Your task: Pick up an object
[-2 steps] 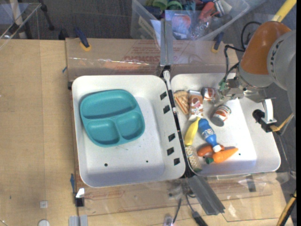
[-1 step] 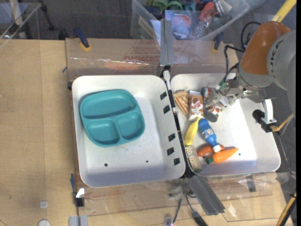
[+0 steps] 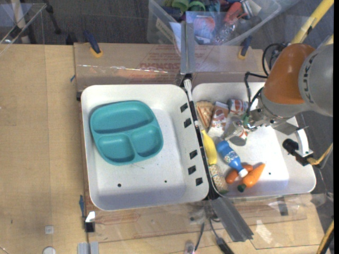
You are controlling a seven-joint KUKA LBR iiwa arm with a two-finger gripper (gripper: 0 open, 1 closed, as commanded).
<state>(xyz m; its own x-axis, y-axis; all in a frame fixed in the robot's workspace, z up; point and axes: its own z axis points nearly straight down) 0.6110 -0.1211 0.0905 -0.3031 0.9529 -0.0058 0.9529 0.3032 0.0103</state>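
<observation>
The right bin (image 3: 283,165) holds a cluster of toy foods along its left side: a yellow banana-like piece (image 3: 210,148), a blue bottle with a white cap (image 3: 231,156), an orange carrot (image 3: 252,175), a red-orange round piece (image 3: 232,177) and a brown bread slice (image 3: 204,112). A red-and-white packet (image 3: 218,121) and a small can (image 3: 237,106) lie near the bin's back. My gripper (image 3: 240,129) hangs low over the bin's middle, just right of the packet and above the blue bottle. Nothing visibly sits in its grasp.
The left bin (image 3: 169,173) carries a teal divided plate (image 3: 126,131). A black-marked divider (image 3: 192,142) runs between the bins. Behind them stands a clear tub of mixed toys (image 3: 212,7). The arm's orange band (image 3: 288,73) looms over the right bin's back right.
</observation>
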